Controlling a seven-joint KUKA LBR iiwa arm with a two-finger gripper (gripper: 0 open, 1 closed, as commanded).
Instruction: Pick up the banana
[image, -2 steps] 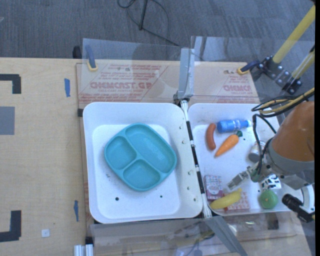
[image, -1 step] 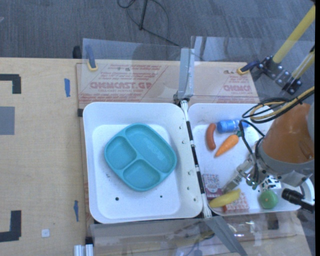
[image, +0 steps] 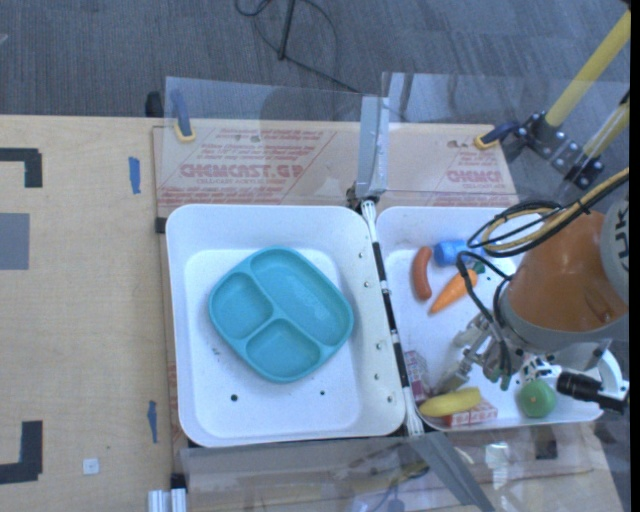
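Hand (image: 478, 362) hovers just above banana (image: 450, 402), grip state indeterminate; risk: lime (image: 537, 398) close beside could be nudged or grabbed instead.

camera view — fixed overhead, slanted | both bins (image: 190, 300) framed | arm (image: 560, 285) enters right — seemingly mid-range

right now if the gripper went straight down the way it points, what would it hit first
Likely the banana: the gripper hangs just above and to the right of it in the right bin, pointing down toward it. Depth is unclear, so it might land on the bin floor beside it.
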